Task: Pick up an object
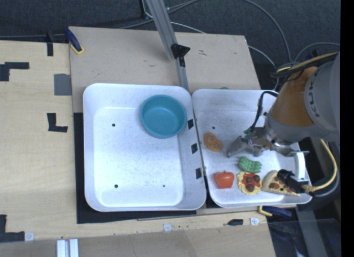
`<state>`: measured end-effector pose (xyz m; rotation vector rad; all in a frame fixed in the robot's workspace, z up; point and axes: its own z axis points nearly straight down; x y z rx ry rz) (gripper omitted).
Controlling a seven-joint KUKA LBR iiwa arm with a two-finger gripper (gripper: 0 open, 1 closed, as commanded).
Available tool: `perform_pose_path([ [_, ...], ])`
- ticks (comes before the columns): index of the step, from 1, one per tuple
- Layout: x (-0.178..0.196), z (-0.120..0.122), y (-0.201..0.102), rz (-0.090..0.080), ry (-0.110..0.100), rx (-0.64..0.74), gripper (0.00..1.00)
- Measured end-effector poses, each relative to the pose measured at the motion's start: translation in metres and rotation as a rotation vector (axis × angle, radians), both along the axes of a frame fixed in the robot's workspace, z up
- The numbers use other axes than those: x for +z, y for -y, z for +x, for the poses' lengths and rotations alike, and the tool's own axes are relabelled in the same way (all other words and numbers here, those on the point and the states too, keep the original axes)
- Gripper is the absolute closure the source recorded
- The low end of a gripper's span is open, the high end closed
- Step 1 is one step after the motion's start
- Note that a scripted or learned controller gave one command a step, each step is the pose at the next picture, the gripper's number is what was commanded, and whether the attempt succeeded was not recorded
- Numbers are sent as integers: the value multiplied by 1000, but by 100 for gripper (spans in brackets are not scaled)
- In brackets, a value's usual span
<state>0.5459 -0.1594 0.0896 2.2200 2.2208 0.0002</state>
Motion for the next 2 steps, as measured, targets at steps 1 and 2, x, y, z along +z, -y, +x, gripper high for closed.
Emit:
perform_pose_path([
  [1,11,1,1,-1,2,0,100],
  [2,55,-5,1,0,2,0,100],
])
